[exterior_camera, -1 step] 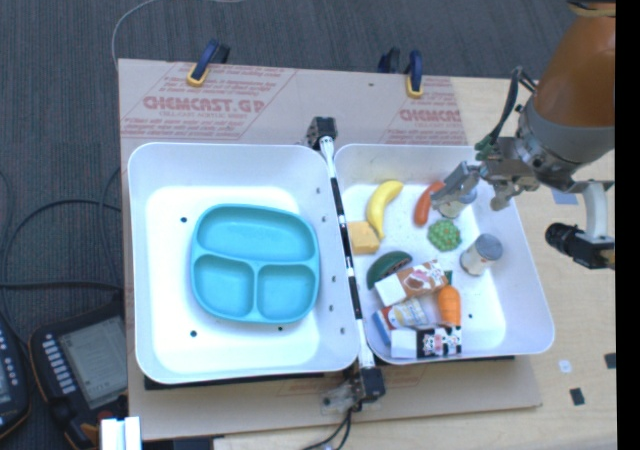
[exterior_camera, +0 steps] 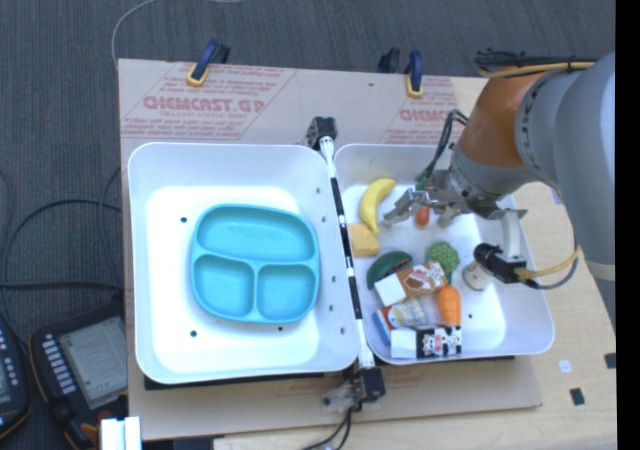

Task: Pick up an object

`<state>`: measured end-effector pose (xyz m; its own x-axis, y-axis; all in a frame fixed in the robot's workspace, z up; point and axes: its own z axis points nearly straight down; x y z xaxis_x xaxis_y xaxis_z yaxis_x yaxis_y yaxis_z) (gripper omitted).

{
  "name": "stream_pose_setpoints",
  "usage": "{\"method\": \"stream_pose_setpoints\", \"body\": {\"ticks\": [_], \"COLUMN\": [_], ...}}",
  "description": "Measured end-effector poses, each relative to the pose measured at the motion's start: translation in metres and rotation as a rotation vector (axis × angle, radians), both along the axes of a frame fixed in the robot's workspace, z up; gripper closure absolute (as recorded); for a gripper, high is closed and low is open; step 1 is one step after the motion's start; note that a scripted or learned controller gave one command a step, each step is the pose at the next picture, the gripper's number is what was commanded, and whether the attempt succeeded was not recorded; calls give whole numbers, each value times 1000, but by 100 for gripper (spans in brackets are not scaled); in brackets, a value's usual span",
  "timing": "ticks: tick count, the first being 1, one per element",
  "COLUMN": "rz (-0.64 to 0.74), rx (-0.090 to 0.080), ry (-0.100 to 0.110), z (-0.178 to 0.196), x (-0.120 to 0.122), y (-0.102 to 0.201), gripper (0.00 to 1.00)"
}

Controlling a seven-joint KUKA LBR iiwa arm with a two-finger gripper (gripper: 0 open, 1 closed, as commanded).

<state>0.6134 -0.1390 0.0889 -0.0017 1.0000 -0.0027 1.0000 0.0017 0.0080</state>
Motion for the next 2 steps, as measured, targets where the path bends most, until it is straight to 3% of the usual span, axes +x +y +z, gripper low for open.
{"method": "stream_pose_setpoints", "body": {"ticks": [1,2], "rz": [0,0], "rx": [-1,-1], "ry": [-2,-1], "z": [11,11], "x": [1,0], "y": [0,0], "gripper": [100,0]}}
